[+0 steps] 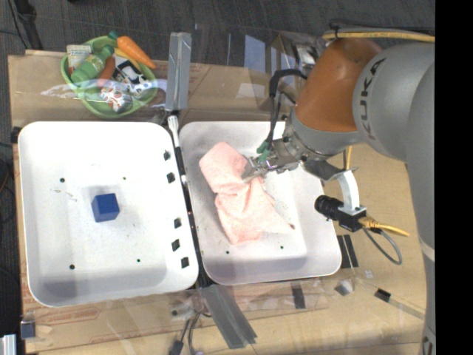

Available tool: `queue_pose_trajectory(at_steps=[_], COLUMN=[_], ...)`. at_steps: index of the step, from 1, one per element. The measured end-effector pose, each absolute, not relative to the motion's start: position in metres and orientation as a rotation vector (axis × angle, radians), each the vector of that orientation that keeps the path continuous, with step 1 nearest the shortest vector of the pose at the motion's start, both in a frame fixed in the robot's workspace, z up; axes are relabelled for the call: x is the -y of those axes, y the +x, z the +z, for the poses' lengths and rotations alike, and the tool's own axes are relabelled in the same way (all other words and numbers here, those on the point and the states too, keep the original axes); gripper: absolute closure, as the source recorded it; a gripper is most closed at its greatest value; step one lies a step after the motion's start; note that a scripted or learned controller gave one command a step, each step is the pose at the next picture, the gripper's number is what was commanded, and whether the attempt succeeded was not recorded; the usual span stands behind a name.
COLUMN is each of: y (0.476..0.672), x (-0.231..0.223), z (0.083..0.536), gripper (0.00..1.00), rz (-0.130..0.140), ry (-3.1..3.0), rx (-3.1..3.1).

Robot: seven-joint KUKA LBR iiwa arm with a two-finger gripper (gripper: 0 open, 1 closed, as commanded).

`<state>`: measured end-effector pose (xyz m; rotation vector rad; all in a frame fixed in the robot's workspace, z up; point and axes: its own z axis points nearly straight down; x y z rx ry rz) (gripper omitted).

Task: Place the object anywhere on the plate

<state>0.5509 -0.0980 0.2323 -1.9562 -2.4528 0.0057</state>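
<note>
Cardboard-covered bench under two shallow white bins. Whether the fingers of the gripper (255, 170) are apart or together, I cannot tell; it is down on the crumpled pink cloth (240, 196), touching its 1 o'clock edge, in the right bin (318, 261). A small blue cube (106, 206) lies in the left bin (37, 287). At 11 o'clock sits a green bowl of toy vegetables (111, 72).
</note>
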Motion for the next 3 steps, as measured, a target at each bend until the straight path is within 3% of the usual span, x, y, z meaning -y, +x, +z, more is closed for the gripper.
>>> queue_pose_trajectory(at_steps=[2,3], y=[0.578,0.595], x=[-0.004,-0.059], z=[0.216,0.231], gripper=[1.0,1.0], rz=[0.002,0.0], ry=[-0.832,-0.208], rx=[3.026,3.137])
